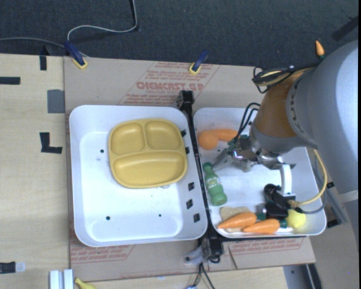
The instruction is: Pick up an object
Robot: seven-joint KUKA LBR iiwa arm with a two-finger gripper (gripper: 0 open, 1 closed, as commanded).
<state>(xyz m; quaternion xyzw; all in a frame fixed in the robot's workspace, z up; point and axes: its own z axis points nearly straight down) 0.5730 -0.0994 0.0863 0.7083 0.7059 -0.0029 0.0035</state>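
claw (pixel 228 156) in right bin (pixel 253 185), green bottle (pixel 213 184) just below-left

Orange toy (pixel 215 138) partly behind the end effector (pixel 233 155); arm (pixel 325 113) cropped at right.

Red "CHEMCAST GP" lettering on the cardboard sheet (pixel 168 88).

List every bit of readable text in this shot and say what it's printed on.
"CHEMCAST GP": red print on the cardboard sheet under the bins, above the left bin.
Smaller red lines beneath it: too blurred to read.
Green bottle: no readable label.
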